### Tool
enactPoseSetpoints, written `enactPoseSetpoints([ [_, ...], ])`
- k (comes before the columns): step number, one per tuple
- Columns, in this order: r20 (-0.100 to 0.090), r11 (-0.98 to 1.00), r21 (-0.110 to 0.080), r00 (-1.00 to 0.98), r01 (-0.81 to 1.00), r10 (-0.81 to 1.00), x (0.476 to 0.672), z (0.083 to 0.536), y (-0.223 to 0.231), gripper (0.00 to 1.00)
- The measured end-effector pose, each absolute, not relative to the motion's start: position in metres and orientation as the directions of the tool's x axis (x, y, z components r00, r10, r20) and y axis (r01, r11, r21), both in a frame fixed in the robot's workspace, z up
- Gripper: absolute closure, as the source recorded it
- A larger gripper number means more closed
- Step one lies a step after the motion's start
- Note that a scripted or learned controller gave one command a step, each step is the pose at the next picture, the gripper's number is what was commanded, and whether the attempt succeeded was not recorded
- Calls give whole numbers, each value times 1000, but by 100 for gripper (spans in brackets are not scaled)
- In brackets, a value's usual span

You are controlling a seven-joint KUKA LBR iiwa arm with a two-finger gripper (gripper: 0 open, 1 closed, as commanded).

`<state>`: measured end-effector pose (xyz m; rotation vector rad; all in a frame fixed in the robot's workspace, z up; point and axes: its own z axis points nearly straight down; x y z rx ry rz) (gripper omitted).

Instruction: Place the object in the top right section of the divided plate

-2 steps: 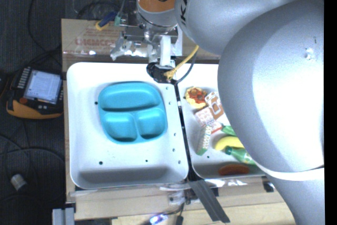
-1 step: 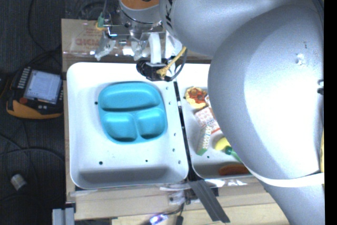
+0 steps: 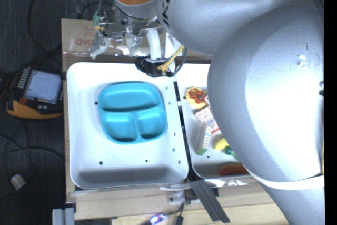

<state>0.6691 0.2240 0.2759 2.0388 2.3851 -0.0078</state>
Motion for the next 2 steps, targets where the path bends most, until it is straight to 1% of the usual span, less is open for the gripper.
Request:
enactPoseSetpoints([
  [1, -6, 263, -1, -263, 965, 965, 669, 310, 226, 0],
  [2, -6, 350, -1, -350, 937, 937, 669, 358, 169, 0],
])
